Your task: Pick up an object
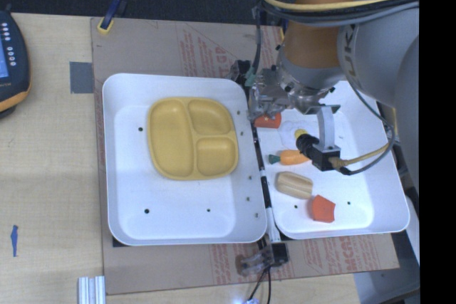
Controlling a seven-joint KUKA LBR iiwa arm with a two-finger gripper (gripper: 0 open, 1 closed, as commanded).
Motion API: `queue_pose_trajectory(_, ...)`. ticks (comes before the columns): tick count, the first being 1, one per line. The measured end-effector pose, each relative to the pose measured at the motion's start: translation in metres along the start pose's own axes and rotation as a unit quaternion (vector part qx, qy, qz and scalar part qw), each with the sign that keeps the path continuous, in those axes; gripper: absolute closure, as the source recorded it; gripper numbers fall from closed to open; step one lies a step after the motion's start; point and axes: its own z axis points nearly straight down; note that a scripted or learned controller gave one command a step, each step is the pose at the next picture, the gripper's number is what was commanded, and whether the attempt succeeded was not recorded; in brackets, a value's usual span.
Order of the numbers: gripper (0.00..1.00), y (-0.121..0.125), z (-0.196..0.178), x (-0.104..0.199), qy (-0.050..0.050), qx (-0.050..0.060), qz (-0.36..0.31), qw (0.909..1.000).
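A cardboard sheet [178, 39] covers the wooden bench [43, 174]. In the right bin [388, 213] lie a red block [322, 208], tan piece [293, 184] and carrot [291, 157]. The gripper [265, 107] hovers over another red piece [268, 121] (finger state impossible to tell). The left bin [121, 153] holds a yellow tray [192, 137].

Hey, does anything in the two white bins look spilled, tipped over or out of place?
Nothing stands out. The yellow divided plastic plate lies flat in the left white bin; the small toy foods, including the orange carrot and tan bread roll, lie loose inside the right white bin.
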Motion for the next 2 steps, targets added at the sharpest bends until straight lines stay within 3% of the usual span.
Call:
queue_pose_trajectory(1, 1.00, 0.0031, 0.0186, -0.0209, -0.001, 0.001, 0.003, 1.0000)
queue_pose_trajectory(2, 1.00, 0.0038, 0.0106, -0.0308, 0.000, -0.002, 0.003, 1.0000)
